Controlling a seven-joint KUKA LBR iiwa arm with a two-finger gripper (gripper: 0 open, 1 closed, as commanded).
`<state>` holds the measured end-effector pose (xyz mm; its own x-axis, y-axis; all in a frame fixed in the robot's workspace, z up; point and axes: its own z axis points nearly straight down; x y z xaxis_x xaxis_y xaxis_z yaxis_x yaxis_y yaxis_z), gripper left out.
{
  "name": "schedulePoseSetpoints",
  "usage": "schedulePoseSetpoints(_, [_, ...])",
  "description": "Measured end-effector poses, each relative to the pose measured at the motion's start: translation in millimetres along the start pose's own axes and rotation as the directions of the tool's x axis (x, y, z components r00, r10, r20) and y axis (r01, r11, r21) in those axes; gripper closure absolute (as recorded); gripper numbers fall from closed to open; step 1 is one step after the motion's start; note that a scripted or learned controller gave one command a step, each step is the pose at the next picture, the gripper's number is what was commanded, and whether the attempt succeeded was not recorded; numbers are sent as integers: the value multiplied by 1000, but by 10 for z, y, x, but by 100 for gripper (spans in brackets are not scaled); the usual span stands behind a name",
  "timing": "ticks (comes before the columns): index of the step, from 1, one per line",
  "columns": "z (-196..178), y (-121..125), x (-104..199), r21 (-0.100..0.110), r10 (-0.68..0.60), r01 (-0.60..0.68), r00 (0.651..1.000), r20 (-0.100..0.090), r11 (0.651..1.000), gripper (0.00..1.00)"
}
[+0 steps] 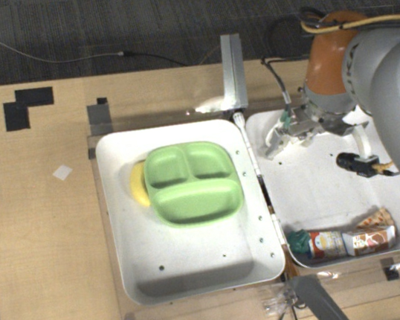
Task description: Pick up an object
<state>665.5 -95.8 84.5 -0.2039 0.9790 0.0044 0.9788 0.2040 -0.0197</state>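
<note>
My gripper (281, 137) hangs over the far left corner of the right bin (319, 197); how wide it's parted, I can't make out. A bottle (344, 241) lies along that bin's near wall, well apart from the gripper. A green plate (192, 183) sits in the left bin (194, 268).

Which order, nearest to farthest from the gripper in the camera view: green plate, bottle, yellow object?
1. Green plate, in the left bin, just across from the gripper.
2. Bottle, along the right bin lower edge.
3. Yellow object, at the plate's left side.
</note>
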Motion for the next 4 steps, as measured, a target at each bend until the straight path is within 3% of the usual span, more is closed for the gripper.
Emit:
schedulePoseSetpoints(1, [1,12,63,-1,206,-206,979,-2,979,0])
schedulePoseSetpoints(2, [3,15,57,-1,316,-316,949,-4,949,0])
schedulePoseSetpoints(3, [-1152,-504,-765,-24,91,-91,996,5,996,0])
schedulePoseSetpoints(4, [-38,-58,6,-23,-23,23,1000,6,999,0])
